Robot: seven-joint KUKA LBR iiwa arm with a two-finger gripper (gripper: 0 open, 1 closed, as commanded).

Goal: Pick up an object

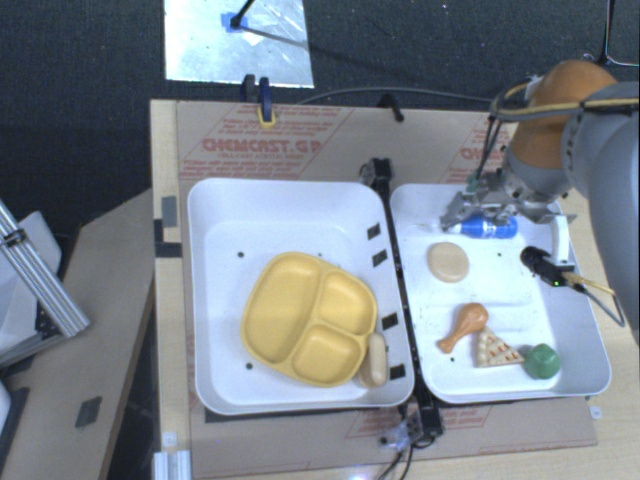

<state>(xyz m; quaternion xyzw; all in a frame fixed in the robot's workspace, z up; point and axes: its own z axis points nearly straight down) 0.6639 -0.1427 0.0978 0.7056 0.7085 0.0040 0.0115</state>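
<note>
Your gripper (478, 211) sits low at the right bin's (580, 368) upper edge, right over the blue bottle (492, 228), grip state unreadable; it looks light, rigid, slippery, so pinch across its middle.

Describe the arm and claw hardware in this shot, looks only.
The grey KUKA arm has smooth rounded links and a bulbous orange band above the wrist. A thin dark cable runs down beside the band toward the wrist. The claw is small, of bare grey metal with angular parts. No markings are legible at this size.
</note>
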